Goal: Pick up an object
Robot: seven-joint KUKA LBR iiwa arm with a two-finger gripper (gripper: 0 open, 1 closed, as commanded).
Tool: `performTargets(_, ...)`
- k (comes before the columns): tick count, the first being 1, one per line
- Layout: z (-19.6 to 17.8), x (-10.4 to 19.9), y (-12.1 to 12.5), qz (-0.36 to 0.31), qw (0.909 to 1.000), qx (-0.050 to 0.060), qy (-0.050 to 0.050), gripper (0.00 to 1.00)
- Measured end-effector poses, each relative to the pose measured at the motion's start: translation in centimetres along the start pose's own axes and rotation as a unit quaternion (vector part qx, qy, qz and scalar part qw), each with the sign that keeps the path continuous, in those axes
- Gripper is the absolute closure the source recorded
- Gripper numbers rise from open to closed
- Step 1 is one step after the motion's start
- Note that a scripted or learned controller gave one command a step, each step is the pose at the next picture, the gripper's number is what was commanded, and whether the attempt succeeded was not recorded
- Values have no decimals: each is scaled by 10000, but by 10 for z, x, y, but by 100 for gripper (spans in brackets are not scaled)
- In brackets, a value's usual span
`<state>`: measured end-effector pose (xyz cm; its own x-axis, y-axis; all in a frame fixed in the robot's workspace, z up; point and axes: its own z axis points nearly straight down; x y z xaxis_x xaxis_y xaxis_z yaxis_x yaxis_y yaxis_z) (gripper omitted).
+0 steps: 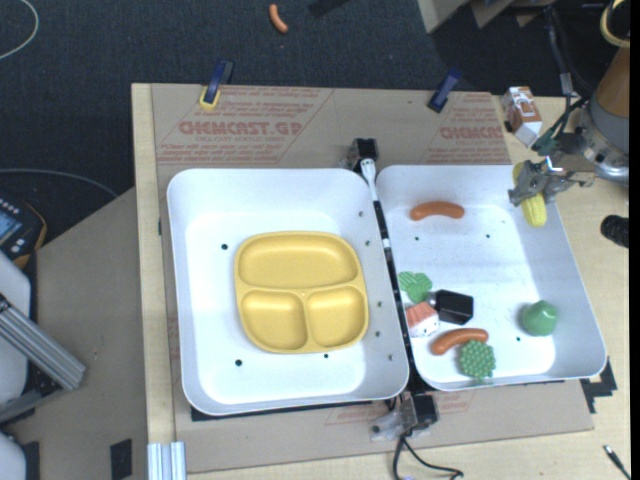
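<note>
Two shallow white bins side by side on the desk (300, 118), glossy and round-cornered, shaped to keep loose pieces from rolling off.

In the left bin (200, 298), a yellow divided plate (299, 291), smooth plastic, three hollows, lying flat in the middle.

In the right bin (560, 268), the candidates for picking, all small toy food, mostly gathered toward the near edge: an orange sausage (437, 210) alone near the far edge, smooth and rod-shaped; a green leafy piece (415, 287) by the left wall; a black block (455, 307) just beside it, hard-edged and matte; a red-and-white piece (421, 318) touching or nearly touching the block; a second sausage (458, 341) close to a knobbly green cluster (477, 360) at the near edge; a rounded green fruit (539, 317) apart near the right wall.

At the far right corner of the right bin, the pincer (532, 194), raised above the rim, with a yellow cob-like piece (537, 209) right at its tips. Seemingly closed on that yellow piece, though the fingers too small to read surely; likely a grasp already made and lifted clear. Bumpy, elongated shape, probably easy to pinch across its narrow width, prone to swivel if held off-centre.

Beyond the desk, on the dark floor, a stray orange piece (278, 17).
</note>
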<state>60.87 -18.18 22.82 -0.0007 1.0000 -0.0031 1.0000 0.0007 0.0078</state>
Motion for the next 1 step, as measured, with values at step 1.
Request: performTargets(1,-6,49,-35,-16,10000,54,30,100)
